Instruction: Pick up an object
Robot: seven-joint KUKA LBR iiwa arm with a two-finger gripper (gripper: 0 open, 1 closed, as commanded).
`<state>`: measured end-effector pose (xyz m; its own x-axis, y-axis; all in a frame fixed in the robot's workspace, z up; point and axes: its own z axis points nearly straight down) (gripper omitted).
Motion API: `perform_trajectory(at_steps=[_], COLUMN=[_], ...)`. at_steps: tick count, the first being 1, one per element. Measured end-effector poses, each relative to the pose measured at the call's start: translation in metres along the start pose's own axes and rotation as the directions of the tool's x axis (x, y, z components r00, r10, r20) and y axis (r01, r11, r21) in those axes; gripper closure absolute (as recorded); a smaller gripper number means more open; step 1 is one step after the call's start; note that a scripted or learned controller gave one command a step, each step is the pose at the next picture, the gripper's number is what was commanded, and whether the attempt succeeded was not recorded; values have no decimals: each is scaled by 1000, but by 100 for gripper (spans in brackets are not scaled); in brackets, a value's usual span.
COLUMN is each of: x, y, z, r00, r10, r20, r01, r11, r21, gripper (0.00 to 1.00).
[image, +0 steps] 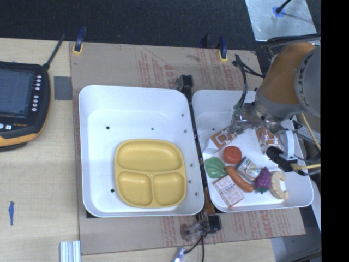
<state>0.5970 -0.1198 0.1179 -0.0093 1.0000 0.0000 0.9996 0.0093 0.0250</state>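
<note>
Two shallow white bins sit side by side on a sheet of brown cardboard (136,64) on the bench. The left bin (98,108) holds a yellow divided tray (150,172) with three compartments, lying toward the bin's 5 o'clock corner. The right bin (210,105) holds a cluster of small items in its lower half: a red tomato (232,154) near the centre; a green leafy piece (214,168) at the tomato's 8 o'clock; an orange carrot (239,179) at its 6 o'clock, lying at a slant; a small packet (228,191) with a red and white label at the carrot's 7 o'clock, just beside it; a small wrapped pack (248,168) at the carrot's 1 o'clock; a bunch of purple grapes (263,179) at the carrot's 3 o'clock; and a pale round bun (280,185) touching the grapes at 3 o'clock. A brown and white carton (220,138) lies at the tomato's 11 o'clock. The gripper (242,119) hangs over the bin's upper half, at the tomato's 1 o'clock, beside the carton; whether its fingers are spread or pressed together cannot be told. A tablet (19,102) with an orange rim rests on the bench at the left bin's 9 o'clock.
</note>
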Motion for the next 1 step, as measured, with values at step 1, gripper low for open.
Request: perform_trajectory(at_steps=[1], x=[0], y=[0], z=[0], r00=[1000], r10=[0], r20=[1], r01=[0], r11=[1000], r21=[0], gripper=[0])
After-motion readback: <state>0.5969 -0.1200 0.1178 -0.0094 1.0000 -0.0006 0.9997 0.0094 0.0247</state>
